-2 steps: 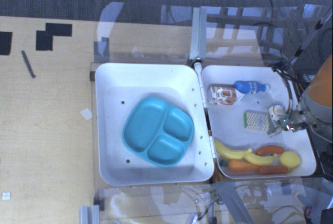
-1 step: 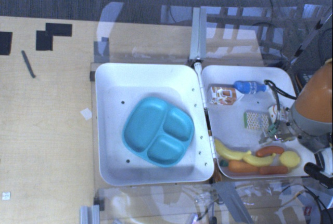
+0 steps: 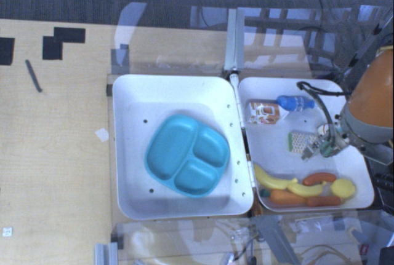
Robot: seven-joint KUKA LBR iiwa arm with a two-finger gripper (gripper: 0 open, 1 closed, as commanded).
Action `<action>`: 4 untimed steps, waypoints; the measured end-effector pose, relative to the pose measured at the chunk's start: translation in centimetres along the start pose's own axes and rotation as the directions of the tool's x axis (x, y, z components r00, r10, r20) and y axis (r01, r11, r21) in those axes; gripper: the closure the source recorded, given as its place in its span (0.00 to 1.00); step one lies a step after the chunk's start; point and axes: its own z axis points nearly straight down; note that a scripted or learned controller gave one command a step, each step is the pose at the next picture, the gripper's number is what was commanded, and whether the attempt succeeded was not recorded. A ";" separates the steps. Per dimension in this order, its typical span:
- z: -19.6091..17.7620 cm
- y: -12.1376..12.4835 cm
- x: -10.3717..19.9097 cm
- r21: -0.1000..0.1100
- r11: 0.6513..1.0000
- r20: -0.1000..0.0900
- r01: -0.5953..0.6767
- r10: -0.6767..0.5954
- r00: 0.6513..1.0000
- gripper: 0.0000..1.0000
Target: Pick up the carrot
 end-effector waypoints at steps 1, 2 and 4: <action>2.3 -2.2 -3.8 0.002 1.000 -0.001 -0.029 0.029 1.000 1.00; -2.4 1.1 2.0 0.001 0.991 0.001 -0.133 0.133 0.991 1.00; 1.0 -0.7 -1.0 0.003 0.994 -0.002 -0.110 0.110 0.994 1.00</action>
